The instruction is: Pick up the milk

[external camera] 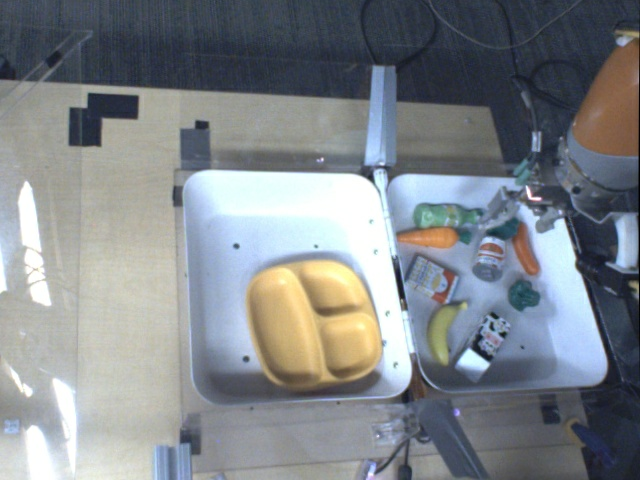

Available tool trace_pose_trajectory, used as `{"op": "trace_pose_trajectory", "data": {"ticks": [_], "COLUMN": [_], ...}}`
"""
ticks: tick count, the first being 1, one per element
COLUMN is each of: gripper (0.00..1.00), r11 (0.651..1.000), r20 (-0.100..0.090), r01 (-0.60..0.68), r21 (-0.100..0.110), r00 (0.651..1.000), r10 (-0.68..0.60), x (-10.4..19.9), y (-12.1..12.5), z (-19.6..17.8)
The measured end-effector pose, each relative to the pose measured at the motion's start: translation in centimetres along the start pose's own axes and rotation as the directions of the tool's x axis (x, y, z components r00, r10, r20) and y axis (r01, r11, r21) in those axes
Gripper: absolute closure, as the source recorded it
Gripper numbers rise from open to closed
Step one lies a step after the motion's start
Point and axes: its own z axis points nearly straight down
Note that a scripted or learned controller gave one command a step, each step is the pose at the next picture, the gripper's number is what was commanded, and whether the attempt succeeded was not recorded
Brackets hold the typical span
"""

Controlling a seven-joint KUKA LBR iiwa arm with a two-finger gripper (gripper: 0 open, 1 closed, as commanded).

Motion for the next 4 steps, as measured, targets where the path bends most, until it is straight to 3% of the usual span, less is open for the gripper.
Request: {"op": "trace_pose_trajectory", "data": {"ticks": [1, 2, 3, 4], "gripper": [0.0, 0.0, 0.0, 0.0], "r11": [0.913, 0.893, 0.819, 0.956], "r20": [0.001, 0.002, 0.003, 0.001], "r01": [0.409, 0.451, 0.573, 0.294], "r21": [-0.001, -0.003, -0.003, -0.002], "r00": [0.913, 0.893, 0.819, 0.956], "r10": [-0.409, -0.451, -0.573, -0.294], "x": [-1.3, -4.3, 0.7, 1.8], "y": [-1.4, 3.6, 1.3, -0.9], "z": [6.9, 10.0, 5.7, 10.1]}}
